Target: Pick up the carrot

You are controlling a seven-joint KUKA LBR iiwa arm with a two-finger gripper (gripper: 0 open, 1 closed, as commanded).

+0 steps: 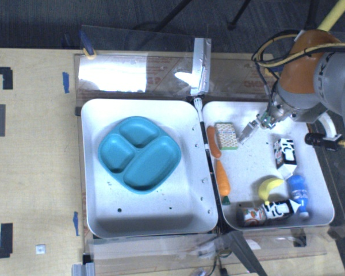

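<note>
The carrot (222,178) is orange with a dark green end. It lies lengthwise against the left wall of the right bin (325,180), about midway down. My gripper (248,130) hangs over the upper middle of the right bin, pointing down-left. It is above and to the right of the carrot, well apart from it, with its tip close to a speckled sponge-like block (226,135). Nothing shows held at its tip.
A reddish-orange sausage-shaped piece (213,141) lies just above the carrot. A black-and-white carton (285,152), a yellow lemon (270,187), a blue bottle (298,190) and a can (253,214) fill the bin's right and lower parts. The left bin (98,211) holds a blue divided plate (139,153).
</note>
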